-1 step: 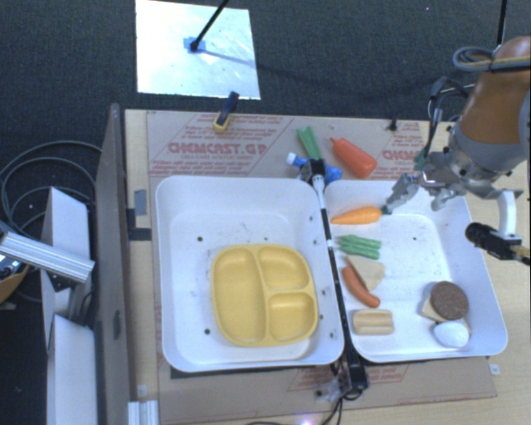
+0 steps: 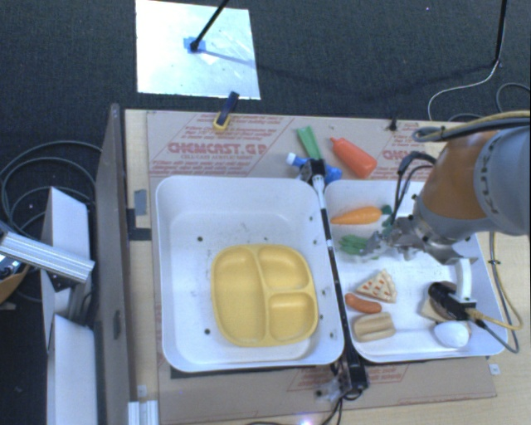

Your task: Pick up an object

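The gripper hangs low in the right bin; I cannot tell its grip. The green toy lies just at its nine o'clock, long axis three-to-nine.

Bench surroundings as I see them from the remote station. At 12 o'clock, a silvery reflective sheet lies on the dark carpet, with a black rod ending in a blue foot on it. Just below, a brown cardboard sheet printed "CHEMCAST GP" in red covers the bench top; a yellow-and-blue clip sits on its far edge. At 9 o'clock I note coiled black cables and an aluminium extrusion. At 2 o'clock, a thin white cable loops over the carpet.
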Available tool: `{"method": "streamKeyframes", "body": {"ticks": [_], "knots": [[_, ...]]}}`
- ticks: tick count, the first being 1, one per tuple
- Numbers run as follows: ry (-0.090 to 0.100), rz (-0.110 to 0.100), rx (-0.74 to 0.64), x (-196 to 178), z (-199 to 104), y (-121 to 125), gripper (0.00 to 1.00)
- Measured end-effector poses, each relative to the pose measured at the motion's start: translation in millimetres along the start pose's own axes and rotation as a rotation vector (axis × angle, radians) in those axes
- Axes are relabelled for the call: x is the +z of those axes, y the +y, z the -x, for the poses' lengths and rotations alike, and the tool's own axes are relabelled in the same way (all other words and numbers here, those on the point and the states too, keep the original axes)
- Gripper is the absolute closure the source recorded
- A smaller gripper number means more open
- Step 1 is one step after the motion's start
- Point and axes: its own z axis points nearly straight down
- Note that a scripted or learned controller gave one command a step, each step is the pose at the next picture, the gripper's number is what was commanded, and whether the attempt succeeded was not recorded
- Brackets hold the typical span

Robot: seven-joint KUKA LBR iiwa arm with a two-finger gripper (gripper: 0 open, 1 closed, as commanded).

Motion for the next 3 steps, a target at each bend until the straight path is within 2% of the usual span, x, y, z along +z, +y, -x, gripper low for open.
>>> {"method": "streamKeyframes", "body": {"ticks": [1, 2, 3], "knots": [[0.002, -0.005, -0.005, 14.5, -26.7, 67.0, 0.0], [0.003, -0.007, -0.001, 3.9, -25.1, 64.8, 1.0], [0.001, -0.015, 0.01, -20.5, 30.8, -12.5, 1.0]]}}
